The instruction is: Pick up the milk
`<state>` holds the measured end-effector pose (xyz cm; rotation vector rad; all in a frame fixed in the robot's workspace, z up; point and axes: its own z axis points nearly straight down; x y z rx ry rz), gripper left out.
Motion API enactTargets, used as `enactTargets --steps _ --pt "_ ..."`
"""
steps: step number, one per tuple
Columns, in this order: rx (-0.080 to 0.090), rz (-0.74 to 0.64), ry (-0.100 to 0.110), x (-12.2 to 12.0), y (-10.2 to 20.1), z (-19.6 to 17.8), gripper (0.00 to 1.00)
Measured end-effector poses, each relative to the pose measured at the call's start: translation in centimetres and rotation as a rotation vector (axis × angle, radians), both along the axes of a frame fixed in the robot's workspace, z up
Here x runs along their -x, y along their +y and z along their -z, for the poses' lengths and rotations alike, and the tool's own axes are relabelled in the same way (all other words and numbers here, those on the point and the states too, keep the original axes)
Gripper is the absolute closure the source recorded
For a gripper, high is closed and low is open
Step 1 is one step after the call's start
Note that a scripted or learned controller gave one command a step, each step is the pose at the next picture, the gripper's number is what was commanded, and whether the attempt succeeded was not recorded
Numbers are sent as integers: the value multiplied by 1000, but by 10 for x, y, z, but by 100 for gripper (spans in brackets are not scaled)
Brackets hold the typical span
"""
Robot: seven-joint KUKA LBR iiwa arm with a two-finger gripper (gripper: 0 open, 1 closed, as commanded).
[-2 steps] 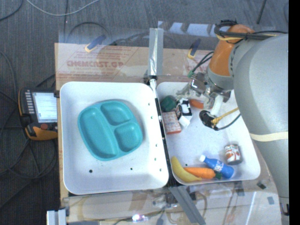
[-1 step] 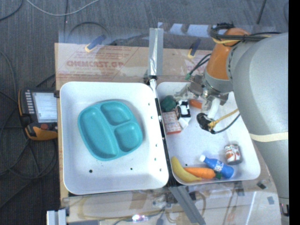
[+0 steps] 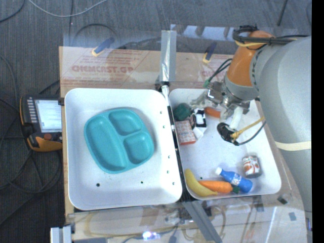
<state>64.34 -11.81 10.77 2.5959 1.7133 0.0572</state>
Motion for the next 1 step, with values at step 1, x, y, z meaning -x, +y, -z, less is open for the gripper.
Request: enactTargets --steps 1 --pt "-4 176 -6 14 16 1 0"
